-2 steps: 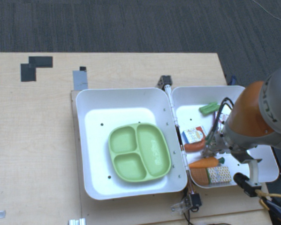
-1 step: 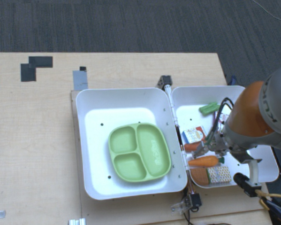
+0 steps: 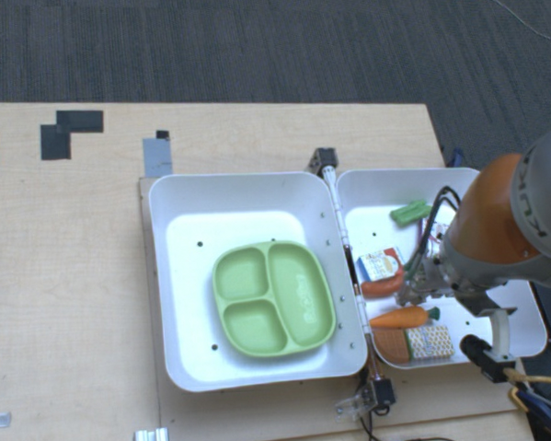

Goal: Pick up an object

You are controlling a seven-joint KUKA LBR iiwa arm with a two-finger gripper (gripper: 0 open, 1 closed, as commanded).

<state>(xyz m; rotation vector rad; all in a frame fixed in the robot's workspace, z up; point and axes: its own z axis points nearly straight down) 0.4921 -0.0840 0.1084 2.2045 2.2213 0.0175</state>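
Hovering low in the right bin (image 3: 373, 228), jaws just above the orange carrot (image 3: 400, 318) in the view, carrot lying lengthwise left to right near the front wall, impossible to tell whether spread or pinching

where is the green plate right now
In the camera view the green plate lies in the left bin, nearer its right wall, across the divider from the carrot.

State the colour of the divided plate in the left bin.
The divided plate is plain pale green; camera view.
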